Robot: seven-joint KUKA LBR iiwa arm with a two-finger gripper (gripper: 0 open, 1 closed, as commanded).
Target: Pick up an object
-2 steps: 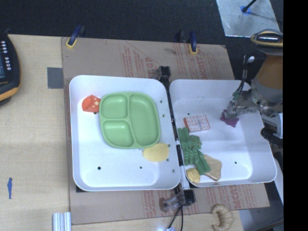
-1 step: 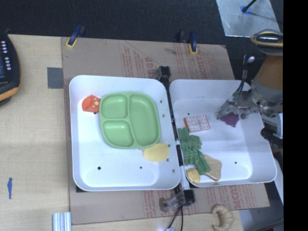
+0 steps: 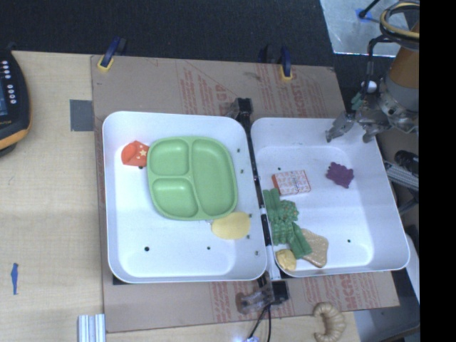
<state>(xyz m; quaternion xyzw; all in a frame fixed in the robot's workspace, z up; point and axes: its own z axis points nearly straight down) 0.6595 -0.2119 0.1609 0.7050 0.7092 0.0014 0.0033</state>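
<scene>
A pale wooden tabletop point(image 3: 50, 212) is being covered at its centre by a sheet of brown cardboard point(image 3: 185, 84), which is being held down at its far edge by a yellow clamp point(image 3: 108, 54) at 11 o'clock and a blue-and-yellow clamp point(image 3: 286, 64) at 12 o'clock. Two shallow white bins are being carried side by side on the cardboard.

In the left bin point(image 3: 128, 251), a green divided plate point(image 3: 192, 177) is lying flat near the middle; a red piece with a yellow star point(image 3: 134, 153) is being seen touching the plate's 9 o'clock edge, and a pale yellow piece point(image 3: 231, 226) is resting just beside its 5 o'clock corner.

In the right bin point(image 3: 356, 226), a purple object point(image 3: 340, 174) is lying alone toward 2 o'clock, well apart from the rest. A small pink-and-white printed card point(image 3: 291, 182) is lying near the bin's centre-left. Below it, a green knobbly object point(image 3: 283, 218) is being stretched from 9 o'clock toward 6 o'clock, touching a tan flat piece point(image 3: 314, 249) and a small yellow piece point(image 3: 286, 260) at the near edge.

The tool point(image 3: 353, 127) is being held over the far right corner of the right bin, at 2 o'clock, its two fingers being spread apart with nothing between them. The grey arm point(image 3: 390, 105) is being seen reaching in from 3 o'clock.

A dark handheld controller point(image 3: 11, 102) is lying at 9 o'clock on the tabletop, and a tan curled object point(image 3: 329, 321) is lying off the cardboard at 5 o'clock.
</scene>
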